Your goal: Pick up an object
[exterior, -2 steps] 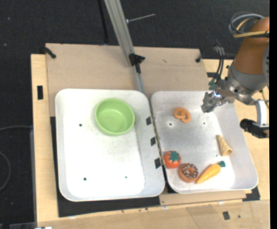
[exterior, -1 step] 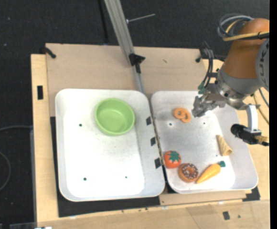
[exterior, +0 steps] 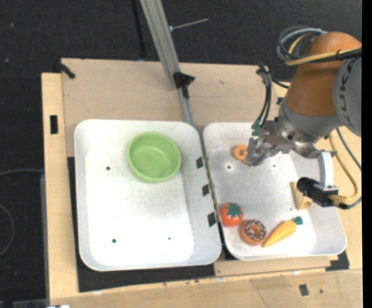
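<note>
The arm came in from the right over the right bin (exterior: pixel 314 239), its orange band high above the wrist, and the gripper (exterior: pixel 255 154) hung low near that bin's far edge, closer to its far left corner than to the right. A small orange ring-shaped object (exterior: pixel 239 152) lay on the bin floor there, just beside the fingertips on their left; it looked to be touching them or nearly so, but it was not between them. The fingers were dark and bunched against the wrist, and I could not tell how far apart they stood, nor that they had hold of anything.

Along the near edge of the same bin sat three toys: a red tomato (exterior: pixel 231 214) by the near left corner, a chocolate doughnut (exterior: pixel 253 231) just beside it, and a carrot (exterior: pixel 282 231) lying at a slant, touching the doughnut.

In the left bin (exterior: pixel 109 236) a green bowl (exterior: pixel 154 158) stood upright toward the far edge, well apart from the gripper.
</note>
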Robot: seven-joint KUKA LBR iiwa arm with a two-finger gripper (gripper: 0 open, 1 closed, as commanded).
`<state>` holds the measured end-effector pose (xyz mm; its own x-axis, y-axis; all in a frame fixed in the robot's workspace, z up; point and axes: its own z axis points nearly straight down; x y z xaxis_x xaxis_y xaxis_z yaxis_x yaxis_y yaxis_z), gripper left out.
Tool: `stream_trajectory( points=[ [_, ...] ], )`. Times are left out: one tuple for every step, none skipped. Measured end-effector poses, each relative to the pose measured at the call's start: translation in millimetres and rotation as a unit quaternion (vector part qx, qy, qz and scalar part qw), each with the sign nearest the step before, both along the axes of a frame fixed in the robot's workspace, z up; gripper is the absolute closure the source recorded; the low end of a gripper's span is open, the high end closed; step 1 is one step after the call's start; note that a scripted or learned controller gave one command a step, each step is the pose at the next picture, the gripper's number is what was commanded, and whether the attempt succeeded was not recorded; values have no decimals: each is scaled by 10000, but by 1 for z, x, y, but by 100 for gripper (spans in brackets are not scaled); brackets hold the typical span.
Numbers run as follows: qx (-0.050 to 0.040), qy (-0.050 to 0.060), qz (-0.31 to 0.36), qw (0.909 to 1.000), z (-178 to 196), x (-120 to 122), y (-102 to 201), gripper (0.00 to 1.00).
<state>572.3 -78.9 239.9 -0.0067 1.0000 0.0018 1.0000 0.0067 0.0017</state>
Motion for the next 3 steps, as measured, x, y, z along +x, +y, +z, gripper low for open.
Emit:
stream_trajectory(
  points=[
    [-5, 7, -4, 10000, -7, -24, 52, 100],
    [-6, 10, -4, 10000, -14, -44, 99, 100],
    [6, 11, 10, 10000, -14, -55, 148, 100]
  ],
)
